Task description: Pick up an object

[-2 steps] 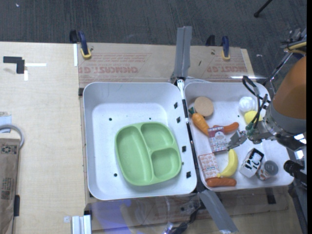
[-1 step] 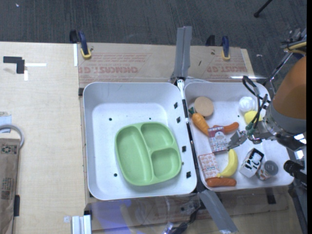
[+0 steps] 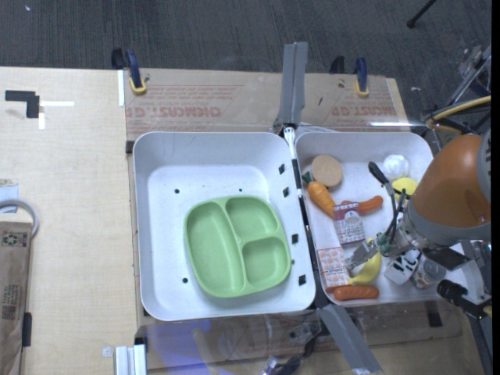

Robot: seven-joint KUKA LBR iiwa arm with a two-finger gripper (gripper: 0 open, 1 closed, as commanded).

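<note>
Lying beside hand [image 3: 383, 244]: banana [image 3: 369, 266]

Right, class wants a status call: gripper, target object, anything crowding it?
Gripper low in right bin, over banana; nothing visibly held. Packets, sausage, carrot crowd close.

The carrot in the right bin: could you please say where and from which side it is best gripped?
Probably at mid-body, from straight above. The carrot lies flat, slanting beside the bin's left wall, so the jaws should close across its narrow width, square to its long axis.
</note>
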